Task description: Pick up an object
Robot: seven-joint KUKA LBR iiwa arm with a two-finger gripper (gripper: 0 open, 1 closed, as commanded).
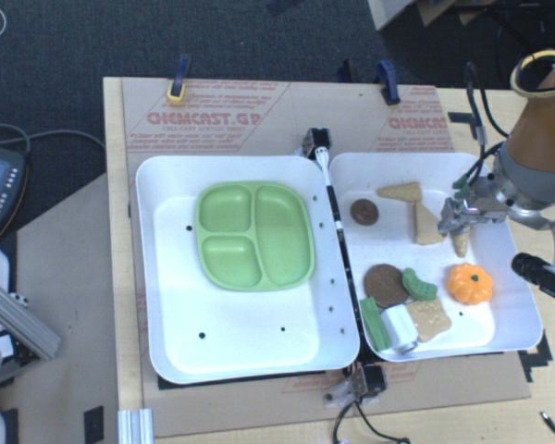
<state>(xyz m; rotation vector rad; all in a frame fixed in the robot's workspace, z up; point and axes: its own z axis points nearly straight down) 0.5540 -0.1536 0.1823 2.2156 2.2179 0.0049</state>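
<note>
My gripper hangs over the right bin, near its right middle, just above a tan stick-shaped piece. A tan wedge lies up and to the left of it. An orange pumpkin sits below the gripper. Further left are a small brown disc, a larger brown disc, a green pickle-like piece, a tan cracker, a white cylinder and a green bar. Nothing visibly sits between the fingers.
The left bin holds a green divided plate. A black ridge runs between the bins. Blue and yellow clamps grip the board's far edge. A black part juts in at the right.
</note>
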